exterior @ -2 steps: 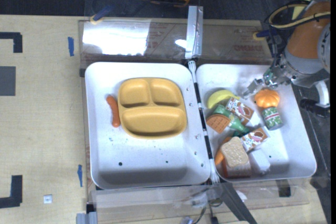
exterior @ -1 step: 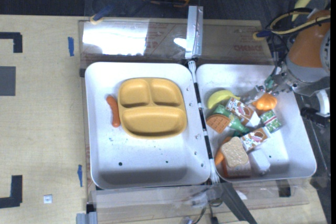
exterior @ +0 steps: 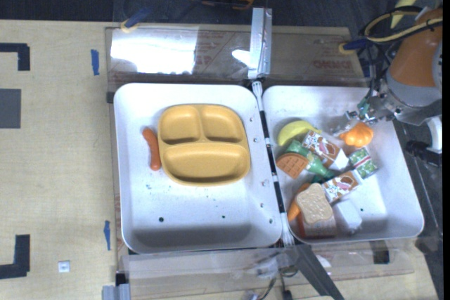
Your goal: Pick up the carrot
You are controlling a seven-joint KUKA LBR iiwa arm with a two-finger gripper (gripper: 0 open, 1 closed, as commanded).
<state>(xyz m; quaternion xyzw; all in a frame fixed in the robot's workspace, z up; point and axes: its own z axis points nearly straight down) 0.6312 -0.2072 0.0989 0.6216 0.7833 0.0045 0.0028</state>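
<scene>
An orange piece that looks like the carrot (exterior: 358, 135) lies in the right bin (exterior: 394, 214), near its far right side. It rests beside a small carton (exterior: 364, 165). My gripper (exterior: 368, 111) hangs just above and behind that orange piece, at the bin's back right corner, below the arm's orange band (exterior: 416, 60). The view shows nothing held between its fingers. A second orange bit (exterior: 293, 211) peeks out left of a bread slice (exterior: 314, 205) at the bin's front; I cannot tell what it is.
The right bin also holds a yellow fruit (exterior: 295, 131), a cookie (exterior: 292, 165), several cartons (exterior: 320, 147) and a white block (exterior: 348, 216). The left bin (exterior: 197, 221) bears a yellow divided plate (exterior: 204, 144) and a red sausage (exterior: 152, 148). A divider (exterior: 267, 151) separates the bins.
</scene>
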